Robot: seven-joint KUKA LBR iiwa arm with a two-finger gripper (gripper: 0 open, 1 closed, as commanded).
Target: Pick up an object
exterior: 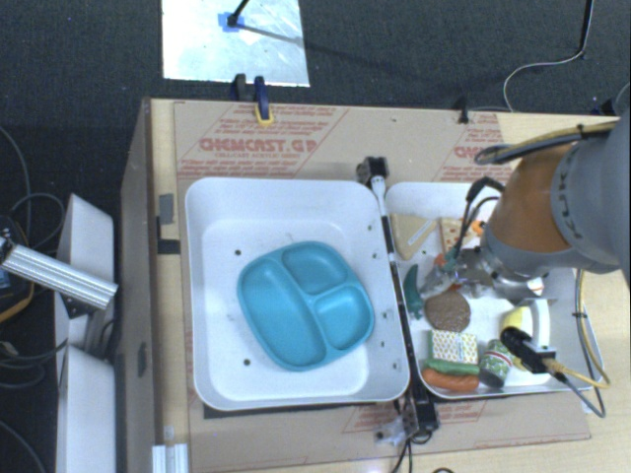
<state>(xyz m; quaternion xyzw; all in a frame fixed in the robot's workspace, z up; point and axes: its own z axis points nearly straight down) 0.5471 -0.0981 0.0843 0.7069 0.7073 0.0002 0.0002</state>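
Note:
The right bin holds several small items. A brown round patty lies in its middle, with a dark green piece to its left. A checkered block, a small can and an orange and green vegetable sit along the near wall. A cracker and a pale stick lie at the far end. My gripper hangs low over the bin, just above the patty's far edge. The grey and orange arm covers the bin's right side.
The left bin holds a blue divided plate. A black rail runs between the two bins. A yellow object lies near the wrist. A silver bar sticks in from the left, off the bench.

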